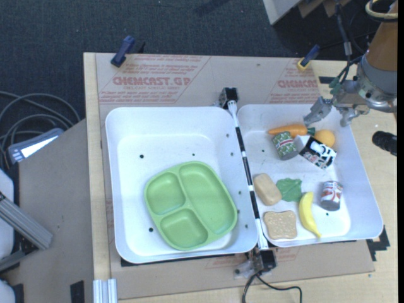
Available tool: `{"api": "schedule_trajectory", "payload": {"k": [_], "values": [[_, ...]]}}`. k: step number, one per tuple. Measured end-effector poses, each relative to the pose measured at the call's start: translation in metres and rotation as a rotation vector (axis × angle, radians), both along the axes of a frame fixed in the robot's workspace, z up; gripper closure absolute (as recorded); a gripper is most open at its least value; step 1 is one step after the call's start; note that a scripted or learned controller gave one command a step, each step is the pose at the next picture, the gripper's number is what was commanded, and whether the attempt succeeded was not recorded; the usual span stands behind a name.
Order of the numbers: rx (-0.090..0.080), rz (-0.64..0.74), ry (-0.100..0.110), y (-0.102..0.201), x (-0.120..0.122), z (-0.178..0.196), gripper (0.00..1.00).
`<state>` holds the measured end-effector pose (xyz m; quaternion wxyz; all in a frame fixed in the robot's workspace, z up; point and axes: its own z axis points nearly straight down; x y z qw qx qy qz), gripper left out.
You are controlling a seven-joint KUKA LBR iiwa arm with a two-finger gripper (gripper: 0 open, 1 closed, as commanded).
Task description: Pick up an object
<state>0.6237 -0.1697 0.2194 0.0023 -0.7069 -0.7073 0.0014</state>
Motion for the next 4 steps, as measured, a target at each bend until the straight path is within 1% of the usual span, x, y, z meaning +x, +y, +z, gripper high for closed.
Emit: {"api": "schedule_trajectory", "payload": {"k": [1, 2, 3, 4], "values": [[-0.001, -0.001, -0.002, 0.024, -0.050, -0.137, 0.00], [0.001, -0.001, 0.000, 0.034, -0.124, -0.138, 0.00], [0.000, -0.003, 0.000, 0.033, -0.123, -0.130, 1.00], [-0.001, 0.001, -0.002, 0.088, -0.094, -0.037, 1.00]]}}
